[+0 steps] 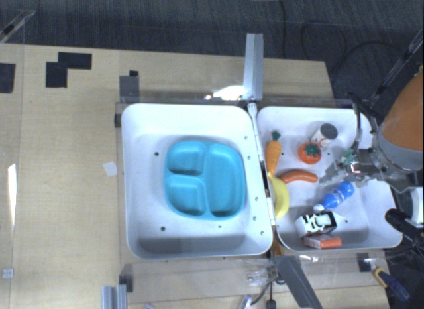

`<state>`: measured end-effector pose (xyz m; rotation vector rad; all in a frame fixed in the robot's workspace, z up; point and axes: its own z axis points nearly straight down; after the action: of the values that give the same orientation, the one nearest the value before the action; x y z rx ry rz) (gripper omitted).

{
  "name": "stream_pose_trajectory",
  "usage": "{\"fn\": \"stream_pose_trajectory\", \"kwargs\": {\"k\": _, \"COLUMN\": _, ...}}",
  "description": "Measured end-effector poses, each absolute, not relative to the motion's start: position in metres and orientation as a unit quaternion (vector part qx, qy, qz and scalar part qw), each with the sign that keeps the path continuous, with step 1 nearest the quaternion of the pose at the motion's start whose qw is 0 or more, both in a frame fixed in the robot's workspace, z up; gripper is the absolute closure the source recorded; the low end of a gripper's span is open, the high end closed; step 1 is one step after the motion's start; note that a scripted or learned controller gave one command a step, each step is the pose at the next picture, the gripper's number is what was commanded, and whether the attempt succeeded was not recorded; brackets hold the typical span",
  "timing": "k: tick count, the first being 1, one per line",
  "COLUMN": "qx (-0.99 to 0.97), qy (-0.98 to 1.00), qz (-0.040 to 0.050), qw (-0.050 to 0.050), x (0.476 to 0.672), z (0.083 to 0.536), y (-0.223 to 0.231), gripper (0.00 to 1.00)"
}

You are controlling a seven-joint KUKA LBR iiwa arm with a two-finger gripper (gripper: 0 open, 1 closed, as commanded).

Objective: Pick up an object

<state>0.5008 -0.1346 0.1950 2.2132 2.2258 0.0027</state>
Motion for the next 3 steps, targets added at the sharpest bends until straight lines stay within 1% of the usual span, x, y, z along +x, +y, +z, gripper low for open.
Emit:
{"fn": "stream_pose_trajectory", "kwargs": {"k": 1, "qx": 0.618, "qy": 0.786, "qz": 0.0086, "qw": 0.004, "x": 0.582, "z": 0.09, "y": -0.172, "gripper": 0.0}}
{"fn": "stream_pose_trajectory", "kwargs": {"k": 2, "qx": 0.572, "qy": 0.82, "qz": 0.0008, "qw": 0.002, "x": 0.624, "z": 0.089, "y": -0.158, "gripper": 0.0}}
{"fn": "stream_pose_trajectory", "kwargs": {"k": 3, "qx": 0.572, "qy": 0.82, "qz": 0.0039, "qw": 0.006, "x": 0.627, "z": 0.102, "y": -0.156, "gripper": 1.0}}
